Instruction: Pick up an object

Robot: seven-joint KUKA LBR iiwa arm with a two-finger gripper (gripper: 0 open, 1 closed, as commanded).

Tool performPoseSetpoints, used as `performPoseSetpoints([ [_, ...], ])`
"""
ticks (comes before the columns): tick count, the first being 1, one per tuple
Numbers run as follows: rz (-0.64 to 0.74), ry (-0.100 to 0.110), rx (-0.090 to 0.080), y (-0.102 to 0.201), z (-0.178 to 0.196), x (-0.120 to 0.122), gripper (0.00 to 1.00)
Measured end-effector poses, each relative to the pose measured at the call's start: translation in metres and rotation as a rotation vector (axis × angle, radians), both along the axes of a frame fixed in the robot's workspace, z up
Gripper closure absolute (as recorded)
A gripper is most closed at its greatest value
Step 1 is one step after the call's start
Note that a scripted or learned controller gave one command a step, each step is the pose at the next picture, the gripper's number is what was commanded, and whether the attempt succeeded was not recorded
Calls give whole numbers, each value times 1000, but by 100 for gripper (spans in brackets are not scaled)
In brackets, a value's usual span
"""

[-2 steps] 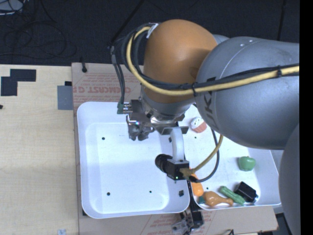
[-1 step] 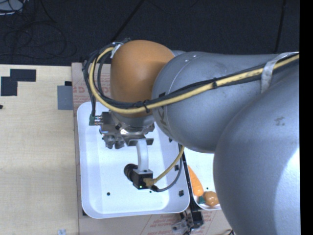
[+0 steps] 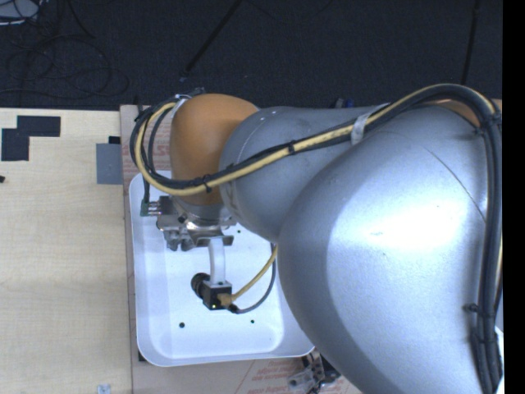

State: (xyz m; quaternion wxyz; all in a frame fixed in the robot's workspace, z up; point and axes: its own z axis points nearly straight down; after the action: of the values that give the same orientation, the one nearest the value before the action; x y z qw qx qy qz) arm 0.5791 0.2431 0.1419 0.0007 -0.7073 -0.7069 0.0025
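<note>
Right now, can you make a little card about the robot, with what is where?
arm: grey, reaching in from the right
orange band: just above the wrist
gripper: over the bin, toward its far end
bin: white, shallow, right side hidden under the arm
bench: pale wood, left of the bin
held: cannot tell

I couldn't read a thing — the reddish print on the cardboard at the bottom was too blurry.
</note>
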Motion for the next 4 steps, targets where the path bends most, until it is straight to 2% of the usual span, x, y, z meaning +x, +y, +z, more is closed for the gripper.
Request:
performPoseSetpoints([
  [1,-2,-2,0,-18,-57,-72,100],
  [2,-6,-3,3,-107,-53,-103,100],
  [3,-1,-19,5,-124,104,-61,100],
  [4,-3,7,1,-158,42,-106,100],
])
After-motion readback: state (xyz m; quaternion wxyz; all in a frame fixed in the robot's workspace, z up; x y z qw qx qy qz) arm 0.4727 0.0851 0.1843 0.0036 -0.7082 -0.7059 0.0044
